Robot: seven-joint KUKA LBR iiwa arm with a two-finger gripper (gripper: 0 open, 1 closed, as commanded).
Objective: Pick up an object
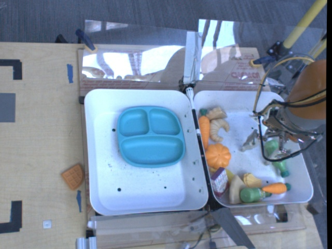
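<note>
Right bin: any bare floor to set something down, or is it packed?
Right bin: bare floor mid-bin, between croissant, pumpkin and gripper. Crowded along the left wall and front edge. Left bin: bare strip in front of blue plate.

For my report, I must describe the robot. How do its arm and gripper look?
The arm shows a rounded orange band above a grey wrist. Thin black and yellow cables loop around it. The gripper is a cluttered metallic assembly with dark wires.

Blue divided plate (pixel 151 136) in left bin (pixel 98 191); waffle (pixel 73 176) outside.
</note>
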